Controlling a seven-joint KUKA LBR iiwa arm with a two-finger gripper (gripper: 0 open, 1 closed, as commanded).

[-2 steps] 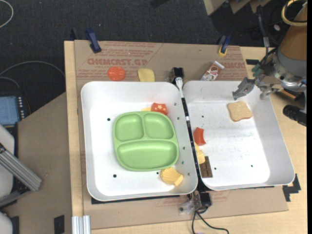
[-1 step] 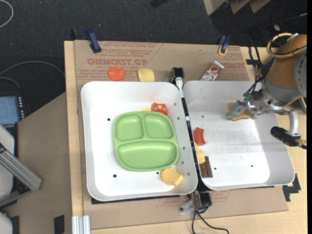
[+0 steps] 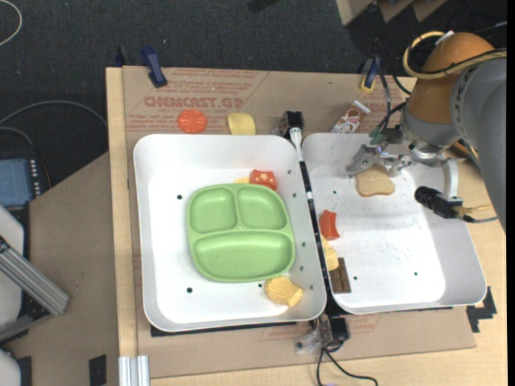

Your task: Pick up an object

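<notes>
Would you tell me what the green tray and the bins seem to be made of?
Green tray: probably moulded plastic, with a smooth, slightly satin finish; uniform colour and rounded compartment ridges suggest it. Bins: likely thin formed plastic, white and semi-glossy, with soft rounded rims, though painted metal can't be excluded.

"CHEMCAST" on cardboard sheet (image 3: 193,95)

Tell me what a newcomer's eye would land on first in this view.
The green divided tray filling the middle of the left bin grabs attention first. Next comes the grey arm with its orange band reaching in over the right bin, its gripper just above a tan cookie-like piece.
</notes>
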